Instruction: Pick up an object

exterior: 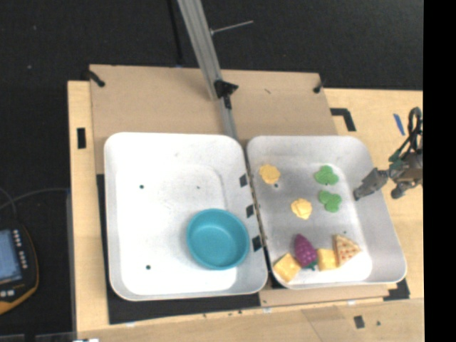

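Note:
My gripper (383, 186) hangs over the right rim of the right bin (370, 223), open, with nothing between its fingers. In that bin lie two green pieces (326, 175) (330, 200), a yellow piece (269, 174) near the left wall and another yellow piece (301, 208) in the middle. Along the front are a purple grape bunch (305, 250), a yellow block (286, 267), a small yellow piece (326, 258) and a pizza slice (346, 249). The nearest items to the gripper are the green pieces, to its left.
The left bin (142, 169) holds a blue bowl (217, 238) at its front right. A slanted metal pole (203, 41) rises behind the bins. A handheld pendant (11, 262) lies off the bench at the left.

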`<state>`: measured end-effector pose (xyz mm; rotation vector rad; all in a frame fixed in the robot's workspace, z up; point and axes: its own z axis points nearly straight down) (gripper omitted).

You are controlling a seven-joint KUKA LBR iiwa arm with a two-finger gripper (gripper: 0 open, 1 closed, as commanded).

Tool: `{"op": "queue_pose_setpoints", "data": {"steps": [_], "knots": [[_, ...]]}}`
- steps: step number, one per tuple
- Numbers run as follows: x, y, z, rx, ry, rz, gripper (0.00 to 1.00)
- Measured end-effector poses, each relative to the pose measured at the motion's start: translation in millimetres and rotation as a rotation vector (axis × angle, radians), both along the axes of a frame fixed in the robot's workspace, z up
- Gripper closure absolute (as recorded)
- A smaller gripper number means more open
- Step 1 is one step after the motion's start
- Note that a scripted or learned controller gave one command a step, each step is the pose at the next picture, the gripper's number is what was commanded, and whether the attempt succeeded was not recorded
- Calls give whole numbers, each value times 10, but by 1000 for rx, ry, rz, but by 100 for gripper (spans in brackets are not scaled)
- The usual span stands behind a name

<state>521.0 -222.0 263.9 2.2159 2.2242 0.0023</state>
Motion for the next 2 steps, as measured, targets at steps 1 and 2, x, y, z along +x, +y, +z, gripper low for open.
{"op": "queue_pose_setpoints", "data": {"steps": [1, 2], "knots": [[1, 1, 0, 0, 0, 0, 0], [-27, -43, -427, -1, 5, -4, 0]]}}
